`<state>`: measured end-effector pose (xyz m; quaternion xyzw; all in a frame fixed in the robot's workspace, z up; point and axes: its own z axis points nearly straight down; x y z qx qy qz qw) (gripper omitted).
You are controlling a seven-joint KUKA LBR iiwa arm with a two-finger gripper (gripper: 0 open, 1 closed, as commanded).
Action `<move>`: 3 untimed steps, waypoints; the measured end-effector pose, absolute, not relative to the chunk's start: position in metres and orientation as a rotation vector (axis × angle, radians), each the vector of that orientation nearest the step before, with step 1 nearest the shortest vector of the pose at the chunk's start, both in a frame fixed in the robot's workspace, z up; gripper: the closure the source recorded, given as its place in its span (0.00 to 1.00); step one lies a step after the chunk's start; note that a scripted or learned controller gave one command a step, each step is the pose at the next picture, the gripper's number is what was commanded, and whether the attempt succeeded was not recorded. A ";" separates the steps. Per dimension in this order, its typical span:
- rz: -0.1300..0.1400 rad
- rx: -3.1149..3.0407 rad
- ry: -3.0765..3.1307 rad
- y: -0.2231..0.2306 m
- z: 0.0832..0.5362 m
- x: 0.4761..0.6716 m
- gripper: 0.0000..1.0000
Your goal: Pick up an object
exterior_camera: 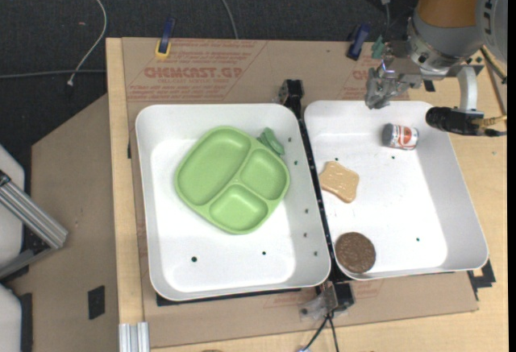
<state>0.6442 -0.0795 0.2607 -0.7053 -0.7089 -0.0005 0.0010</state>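
Dark carpet with loose grey cables surrounds the bench (121, 181), whose cardboard top carries two shallow white bins side by side. At the nine o'clock side, the left bin (161, 262) holds a green divided plate (232, 179), set on a diagonal, with a small green scrap (272, 142) touching its one o'clock rim. At three o'clock, the right bin (435, 238) holds three things well apart from one another: a small can (400, 136) lying on its side near the bin's twelve o'clock wall, its long axis running roughly nine to three o'clock; a tan slice of toast (339, 180) lying flat near the bin's nine o'clock wall, its longer side tilted from about eleven toward five o'clock; and a round brown cookie-like disc (355, 252) at the bin's seven o'clock corner. The pincer (379, 93) hangs over the right bin's far rim, toward eleven o'clock from the can and apart from it, with nothing between its fingers; I cannot tell how wide they stand.
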 end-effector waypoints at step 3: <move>0.000 -2.212 -2.226 0.081 0.244 0.636 1.00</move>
